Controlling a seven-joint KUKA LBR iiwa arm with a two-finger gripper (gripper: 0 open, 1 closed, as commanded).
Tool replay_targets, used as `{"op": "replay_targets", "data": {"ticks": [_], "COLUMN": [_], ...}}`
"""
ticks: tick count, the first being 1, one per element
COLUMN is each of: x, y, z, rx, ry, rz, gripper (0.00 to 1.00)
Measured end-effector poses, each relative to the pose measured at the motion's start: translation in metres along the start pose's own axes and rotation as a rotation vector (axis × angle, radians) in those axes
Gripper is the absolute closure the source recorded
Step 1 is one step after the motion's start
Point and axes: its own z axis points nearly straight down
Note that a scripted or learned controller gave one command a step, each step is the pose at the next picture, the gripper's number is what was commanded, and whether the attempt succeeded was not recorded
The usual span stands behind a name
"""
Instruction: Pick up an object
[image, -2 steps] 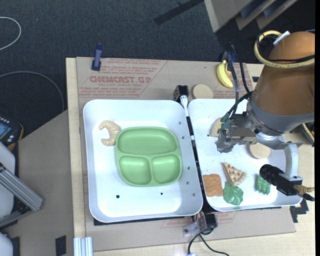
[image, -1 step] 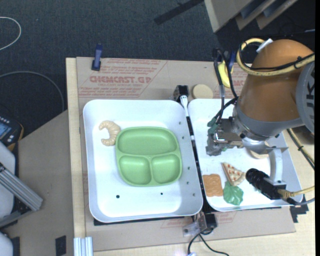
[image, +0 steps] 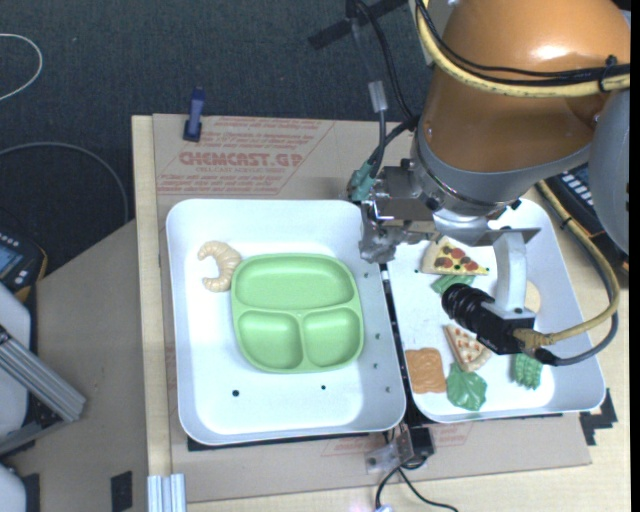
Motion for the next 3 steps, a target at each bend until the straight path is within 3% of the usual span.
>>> {"op": "replay_targets", "data": {"ticks": [2, 3], "x": [-0.006, -0.046], "y": [0.001, -0.001], "z": [-0.015, 0.01], "rx": [0.007, 0.019], "ry": [-0.007, -0.009], "rz": [0.011, 0.018], "gripper": [1.0, 1.0]}}
